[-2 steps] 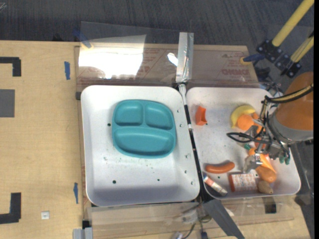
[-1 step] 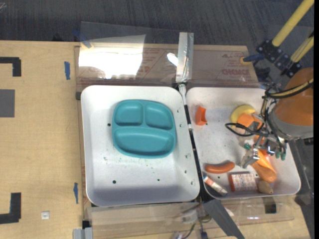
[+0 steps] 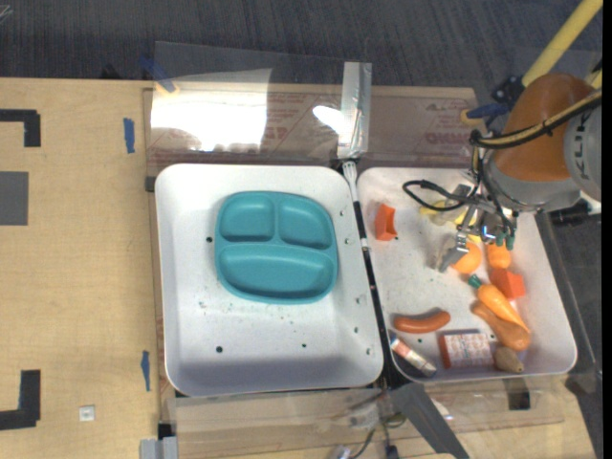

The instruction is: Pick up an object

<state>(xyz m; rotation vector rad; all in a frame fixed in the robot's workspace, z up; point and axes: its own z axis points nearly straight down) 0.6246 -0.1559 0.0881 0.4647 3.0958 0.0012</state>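
The two-finger metal gripper (image 3: 466,247) hangs low over the orange carrot-shaped toy (image 3: 503,316); carrot's long axis runs diagonally away beneath. Finger opening: cannot tell.

slanted overhead view of both bins (image 3: 182,199)
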